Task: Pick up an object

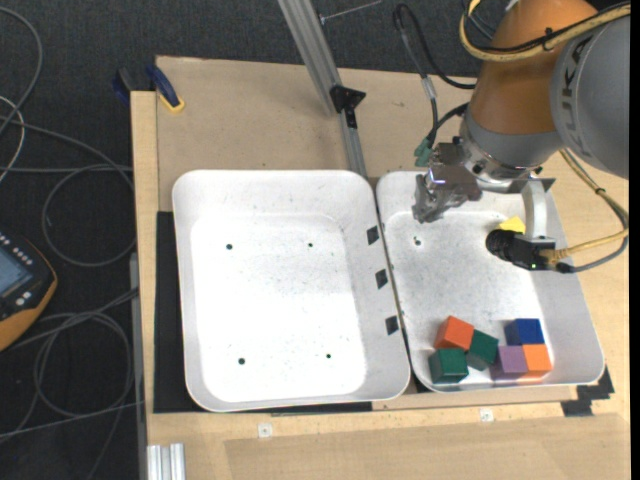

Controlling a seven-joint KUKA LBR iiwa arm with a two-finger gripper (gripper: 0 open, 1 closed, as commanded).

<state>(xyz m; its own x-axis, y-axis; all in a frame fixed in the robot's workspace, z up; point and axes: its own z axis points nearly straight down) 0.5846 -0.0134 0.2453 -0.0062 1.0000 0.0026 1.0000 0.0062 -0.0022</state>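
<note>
Orange block (457,332) | tilted, no clear long axis | gripper (430,208) grip unclear

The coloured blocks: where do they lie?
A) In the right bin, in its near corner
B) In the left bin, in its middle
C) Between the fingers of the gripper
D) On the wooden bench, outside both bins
A: the blocks sit clustered at the near end of the right bin, well apart from the gripper, which is at that bin's far end.
</note>
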